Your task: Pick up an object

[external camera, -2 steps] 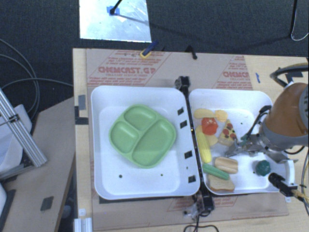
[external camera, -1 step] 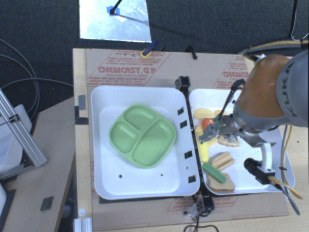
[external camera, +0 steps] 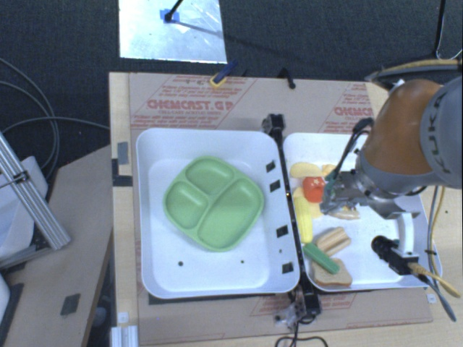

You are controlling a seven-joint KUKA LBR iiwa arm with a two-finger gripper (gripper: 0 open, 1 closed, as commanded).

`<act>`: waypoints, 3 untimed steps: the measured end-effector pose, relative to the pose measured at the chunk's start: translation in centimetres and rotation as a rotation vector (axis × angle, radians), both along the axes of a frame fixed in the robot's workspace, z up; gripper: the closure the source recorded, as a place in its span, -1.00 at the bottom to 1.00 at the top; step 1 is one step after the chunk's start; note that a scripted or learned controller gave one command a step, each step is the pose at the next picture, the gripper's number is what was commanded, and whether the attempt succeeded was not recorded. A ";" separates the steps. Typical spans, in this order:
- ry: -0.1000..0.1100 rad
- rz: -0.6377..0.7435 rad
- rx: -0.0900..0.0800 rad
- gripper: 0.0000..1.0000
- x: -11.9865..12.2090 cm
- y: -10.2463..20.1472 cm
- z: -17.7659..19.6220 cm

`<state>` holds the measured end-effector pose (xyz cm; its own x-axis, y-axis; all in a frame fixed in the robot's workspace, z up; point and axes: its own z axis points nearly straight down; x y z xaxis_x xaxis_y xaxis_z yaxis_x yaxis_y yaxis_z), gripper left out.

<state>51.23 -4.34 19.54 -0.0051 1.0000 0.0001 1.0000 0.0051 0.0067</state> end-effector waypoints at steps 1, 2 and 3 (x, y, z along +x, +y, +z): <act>0.004 0.005 0.001 1.00 1.8 6.9 -1.2; -0.007 -0.007 -0.002 1.00 2.1 1.9 10.7; 0.004 -0.002 0.000 -1.00 2.0 2.2 10.0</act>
